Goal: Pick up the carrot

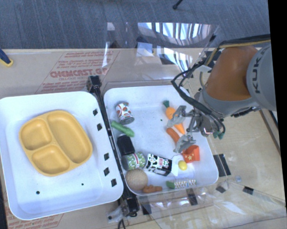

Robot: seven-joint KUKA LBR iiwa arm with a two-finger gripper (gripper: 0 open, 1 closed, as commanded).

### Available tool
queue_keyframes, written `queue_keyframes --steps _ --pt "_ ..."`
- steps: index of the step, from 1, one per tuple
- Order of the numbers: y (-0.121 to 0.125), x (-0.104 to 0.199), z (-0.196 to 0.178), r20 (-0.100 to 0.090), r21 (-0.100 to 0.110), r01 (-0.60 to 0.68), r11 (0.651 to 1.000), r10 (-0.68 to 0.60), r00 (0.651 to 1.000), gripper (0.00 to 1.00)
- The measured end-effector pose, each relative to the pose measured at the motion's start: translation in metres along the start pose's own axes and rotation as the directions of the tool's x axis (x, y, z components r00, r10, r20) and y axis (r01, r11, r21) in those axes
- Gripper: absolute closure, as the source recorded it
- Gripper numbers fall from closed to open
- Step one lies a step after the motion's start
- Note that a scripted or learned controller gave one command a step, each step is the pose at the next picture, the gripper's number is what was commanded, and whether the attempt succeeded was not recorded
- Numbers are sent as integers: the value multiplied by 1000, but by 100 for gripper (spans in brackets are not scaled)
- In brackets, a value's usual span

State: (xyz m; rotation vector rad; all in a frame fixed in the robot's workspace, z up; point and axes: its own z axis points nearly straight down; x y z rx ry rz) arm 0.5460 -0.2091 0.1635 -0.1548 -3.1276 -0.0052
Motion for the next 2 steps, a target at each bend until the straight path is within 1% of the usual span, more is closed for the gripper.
queue_keyframes --steps 1,2 --pt "4 -50 72 10 3 -8 1000 8 1000 0" --pt "6 -53 59 17 5 1 1000 -1 1000 100"
